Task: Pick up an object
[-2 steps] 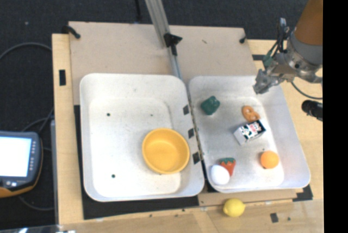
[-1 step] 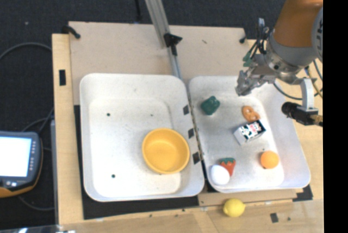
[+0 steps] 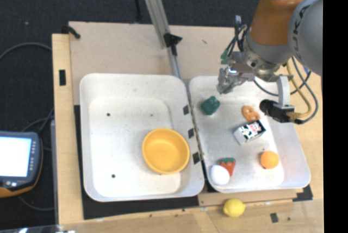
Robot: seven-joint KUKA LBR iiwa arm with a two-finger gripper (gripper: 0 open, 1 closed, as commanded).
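- A small dark-green rounded plastic object (image 3: 210, 105) lies at the far left of the right white bin (image 3: 293, 172).
- My end effector (image 3: 227, 83) hovers just beyond it, empty; finger state unclear.
- I'd centre over it, then descend straight.

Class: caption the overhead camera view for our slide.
End effector hovers above the green object in the right bin.

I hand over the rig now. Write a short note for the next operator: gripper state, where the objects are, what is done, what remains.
Gripper: over the far edge of the right bin, nothing seen between its fingers.
Right bin holds: green object, orange piece, black-and-white carton, orange ball, white egg touching a red item.
Left bin: yellow bowl.
Lemon lies on the bench, outside the bins.
Done: nothing picked. Left: grasp and lift one object.
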